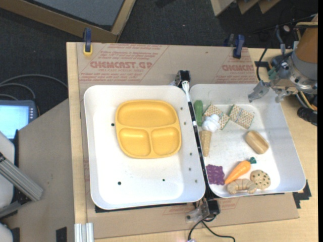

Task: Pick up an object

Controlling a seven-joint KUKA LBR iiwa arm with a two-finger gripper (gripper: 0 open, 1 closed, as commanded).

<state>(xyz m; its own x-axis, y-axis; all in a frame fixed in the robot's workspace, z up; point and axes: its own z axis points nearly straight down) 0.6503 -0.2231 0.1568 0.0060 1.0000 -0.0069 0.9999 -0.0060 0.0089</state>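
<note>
Hovering over the upper right corner of the right bin (287,135), the tool (266,88) hangs from the grey arm (303,59) that reaches in from the right, and whether its fingers are spread or closed cannot be told from this slanted view; nothing is seen between them. Below and to its left, the toy foods lie scattered on the right bin's floor: a green pickle (199,112) close to the left wall, an ice cream cone (208,132) with white scoop just beside it, two checkered crackers (241,116) near the middle top, and a tan bread roll (257,142) further right. Toward the near edge sit a purple bunch of grapes (215,174), an orange carrot (238,171) lying at a slant, a chocolate chip cookie (260,179) and a pale peanut-shaped piece (242,186) touching the cookie. The left bin (101,180) carries a yellow divided plate (149,128) in its upper half. Both bins rest on a cardboard-covered counter (126,64) held with blue clamps (88,39) at the far edge.
</note>
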